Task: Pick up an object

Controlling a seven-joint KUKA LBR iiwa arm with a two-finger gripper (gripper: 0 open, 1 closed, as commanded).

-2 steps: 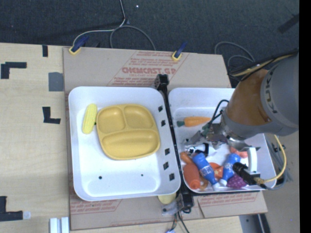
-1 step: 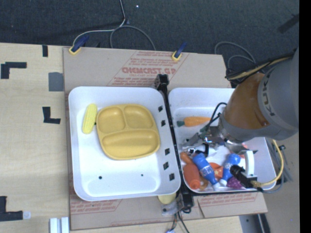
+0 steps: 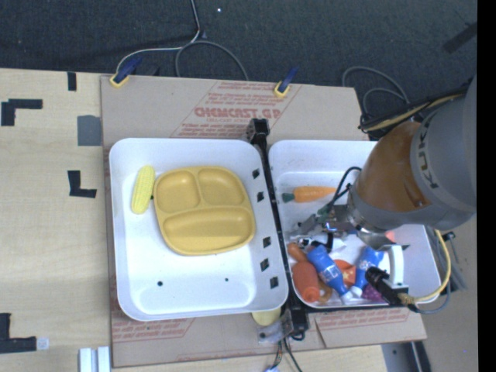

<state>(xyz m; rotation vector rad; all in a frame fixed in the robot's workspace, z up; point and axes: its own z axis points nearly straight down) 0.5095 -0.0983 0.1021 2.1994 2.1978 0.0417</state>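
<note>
Down in the lower right of the frame, the right bin [image 3: 310, 155] holds a jumble of small things: a blue bottle [image 3: 328, 270] lying tilted among orange pieces [image 3: 304, 279], with a carrot [image 3: 313, 194] lying apart from them nearer the bin's upper edge. Any of these could be the object to pick up; none of them sits visibly between the fingers. Over the heap hangs the gripper [image 3: 335, 225], at the end of the grey arm [image 3: 453, 157] with its orange band [image 3: 391, 178], reaching in from the right. Whether the claw is spread or clenched I cannot tell from here, since the wrist hides it. Left of centre, the left bin [image 3: 128, 285] carries a yellow divided plate [image 3: 204, 210], and a yellow corn cob [image 3: 142, 189] lies just beside the plate's left rim. Both bins rest on a brown cardboard sheet [image 3: 194, 107].
</note>
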